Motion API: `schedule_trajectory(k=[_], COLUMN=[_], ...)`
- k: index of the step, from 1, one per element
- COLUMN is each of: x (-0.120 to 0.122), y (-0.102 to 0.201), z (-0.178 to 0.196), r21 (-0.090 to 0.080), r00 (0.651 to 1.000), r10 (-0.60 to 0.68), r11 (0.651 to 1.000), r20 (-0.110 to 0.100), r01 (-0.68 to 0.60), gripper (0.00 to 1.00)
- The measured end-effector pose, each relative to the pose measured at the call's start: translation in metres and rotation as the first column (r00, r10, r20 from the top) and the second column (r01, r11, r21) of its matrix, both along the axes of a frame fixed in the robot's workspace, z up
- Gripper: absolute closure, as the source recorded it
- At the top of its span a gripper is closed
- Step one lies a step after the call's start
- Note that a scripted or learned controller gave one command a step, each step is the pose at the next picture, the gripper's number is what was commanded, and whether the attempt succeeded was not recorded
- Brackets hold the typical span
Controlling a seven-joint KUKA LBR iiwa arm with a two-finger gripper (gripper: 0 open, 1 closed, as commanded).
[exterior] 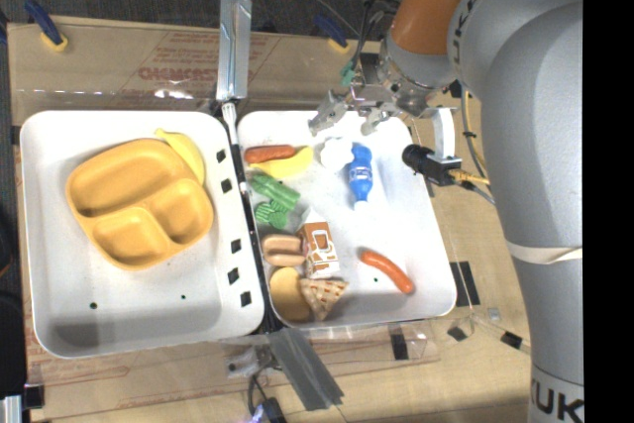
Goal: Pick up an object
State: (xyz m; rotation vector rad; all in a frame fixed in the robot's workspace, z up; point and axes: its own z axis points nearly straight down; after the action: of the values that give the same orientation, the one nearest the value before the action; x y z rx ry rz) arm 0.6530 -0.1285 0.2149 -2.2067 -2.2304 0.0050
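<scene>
So my two-finger metal claw (pixel 349 115) is hovering spread open, gripping nothing, over the far edge of the right shallow white plastic bin (pixel 436 253). The small blue plastic bottle (pixel 360 172) lies just below it, beside a yellow banana (pixel 292 165) and red sausage (pixel 269 154).

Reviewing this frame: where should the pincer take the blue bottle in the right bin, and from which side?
Grip the blue bottle across its mid-body, coming straight down from above. It lies flat, lengthwise up the view, with bare floor of the right bin on either side for the fingers.
</scene>
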Motion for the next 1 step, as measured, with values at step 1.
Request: schedule_trajectory(k=[1], x=[-0.0784], y=[-0.0193], z=[-0.1003], r21=[0.0], r00=[0.999], r10=[-0.045], r11=[0.999], r20=[-0.006], r01=[0.045], gripper=[0.0])
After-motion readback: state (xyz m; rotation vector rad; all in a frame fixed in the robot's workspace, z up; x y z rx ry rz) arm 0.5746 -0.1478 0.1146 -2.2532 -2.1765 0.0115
